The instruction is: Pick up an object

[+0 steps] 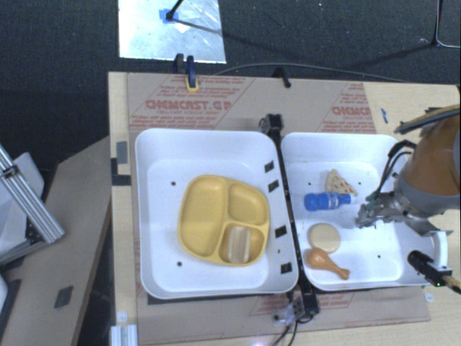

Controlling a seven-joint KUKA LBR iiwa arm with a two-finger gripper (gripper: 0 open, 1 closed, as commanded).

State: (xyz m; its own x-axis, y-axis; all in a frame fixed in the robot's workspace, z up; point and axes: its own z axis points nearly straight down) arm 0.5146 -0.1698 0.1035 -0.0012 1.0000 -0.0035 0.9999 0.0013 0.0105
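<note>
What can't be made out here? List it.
- Gripper fingers: too small and blurred in the camera view to tell their state.
- Arm: cut off by the right edge.
- Pale item in the yellow tray compartment: too blurred to identify.
- Blue bottle label: too small to read.

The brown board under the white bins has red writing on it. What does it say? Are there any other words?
"CHEMCAST GP": red print on the brown board, upper left.
The same red print, upper right of the board, slanted and partly cut off; too blurred to read surely.
The blue bottle: any label is too small to read.
No other words.
</note>
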